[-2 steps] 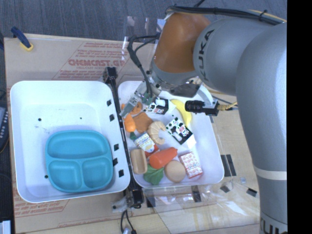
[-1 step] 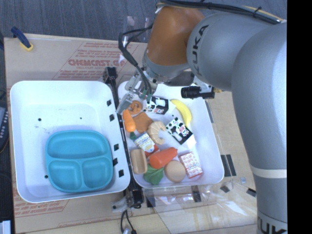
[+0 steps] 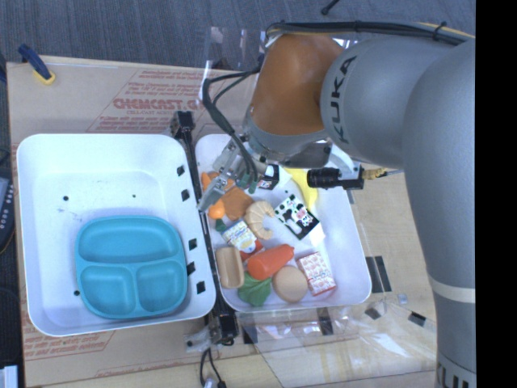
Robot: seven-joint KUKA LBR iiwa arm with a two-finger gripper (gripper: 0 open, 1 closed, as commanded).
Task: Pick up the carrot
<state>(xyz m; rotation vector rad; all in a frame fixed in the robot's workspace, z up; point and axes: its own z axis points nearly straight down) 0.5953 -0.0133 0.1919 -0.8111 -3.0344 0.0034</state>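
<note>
A robotics lab test cell, as I saw it through my remote feed.

From my station, nothing looked domestic: a large grey industrial arm [image 3: 404,95] marked KUKA, with an orange band, reached over a table [image 3: 121,103] covered in printed brown protective paper. Two shallow white bins sat side by side on it, the left bin [image 3: 48,217] carrying a blue sectioned plate [image 3: 129,265], the right bin [image 3: 351,257] heaped with toy food and small packets. Black clips [image 3: 184,124] and cables [image 3: 212,362] ran between the bins, and grey office-type carpet [image 3: 121,10] lay beyond the table.
</note>
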